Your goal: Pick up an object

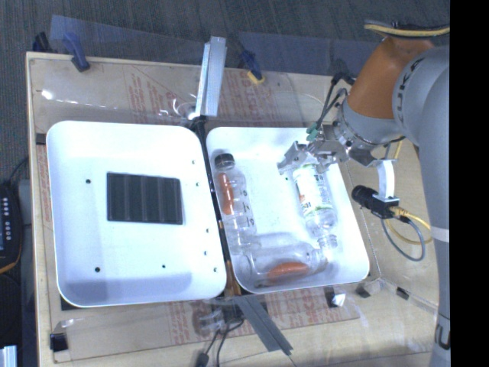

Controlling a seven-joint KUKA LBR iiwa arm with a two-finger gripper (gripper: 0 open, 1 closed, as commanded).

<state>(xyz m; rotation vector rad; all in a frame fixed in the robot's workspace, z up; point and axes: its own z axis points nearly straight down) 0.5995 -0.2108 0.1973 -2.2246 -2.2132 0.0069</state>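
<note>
My gripper [309,157] hangs over the upper right part of the right bin [263,140], at the end of the grey arm with its orange band [382,79]. Right under it lies a clear plastic bottle with a white label [313,199], running down the bin's right side. A second clear bottle with a black cap and an orange label [229,193] lies along the bin's left wall. A third clear bottle with something orange inside [283,264] rests across the near end. Whether the gripper touches the white-label bottle cannot be told.
The left bin [76,266] holds a dark ribbed rectangular pad [144,198]. A grey metal bar [210,79] stands behind the seam between the bins. Blue clamps [76,56] grip the bench's far edge. Cables and a black connector [378,201] hang right of the right bin.
</note>
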